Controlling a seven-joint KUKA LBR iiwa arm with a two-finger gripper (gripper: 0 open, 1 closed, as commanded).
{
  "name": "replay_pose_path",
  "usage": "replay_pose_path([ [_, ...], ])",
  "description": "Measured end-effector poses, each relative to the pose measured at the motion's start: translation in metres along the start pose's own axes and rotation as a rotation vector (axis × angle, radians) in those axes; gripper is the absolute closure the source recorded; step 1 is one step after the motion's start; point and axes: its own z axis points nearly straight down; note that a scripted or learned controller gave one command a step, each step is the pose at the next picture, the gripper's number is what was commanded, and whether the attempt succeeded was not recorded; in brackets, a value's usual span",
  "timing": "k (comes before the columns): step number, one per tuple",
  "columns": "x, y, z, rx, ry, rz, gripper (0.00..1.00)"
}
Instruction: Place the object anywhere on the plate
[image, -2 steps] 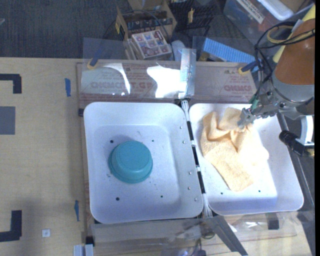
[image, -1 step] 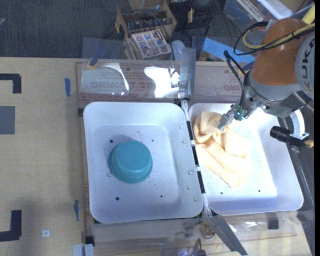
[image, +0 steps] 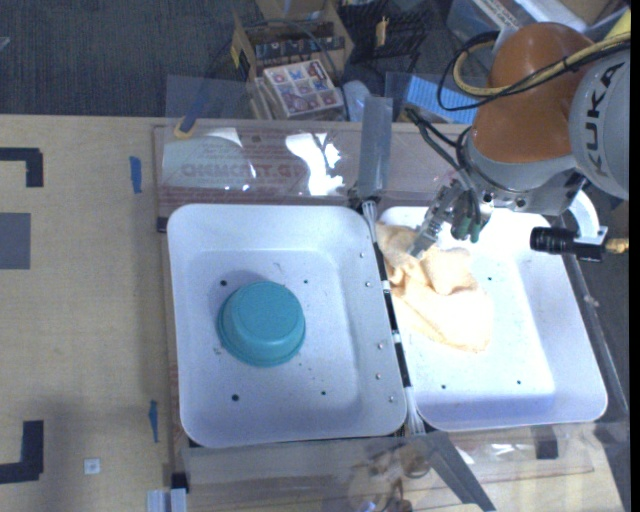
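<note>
Where the right bin (image: 570, 390) meets the divider, we see one pale yellow cloth (image: 445, 295) lying crumpled on the bin floor, its long axis slanting from the upper-left corner down toward the bin's middle. One teal plate (image: 262, 321), upside-down like a dome, sits in the left bin (image: 200, 240), well apart from the cloth. We count two bins. One gripper (image: 450, 225) hovers at the cloth's upper end; we cannot tell whether it is clenched or released.
</note>
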Motion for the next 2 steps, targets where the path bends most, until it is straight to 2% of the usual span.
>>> replay_pose_path([
  [1,0.023,0.044,-0.011,-0.002,-0.001,-0.399,1.0],
  [2,0.044,0.092,-0.017,-0.003,-0.001,-0.552,1.0],
])
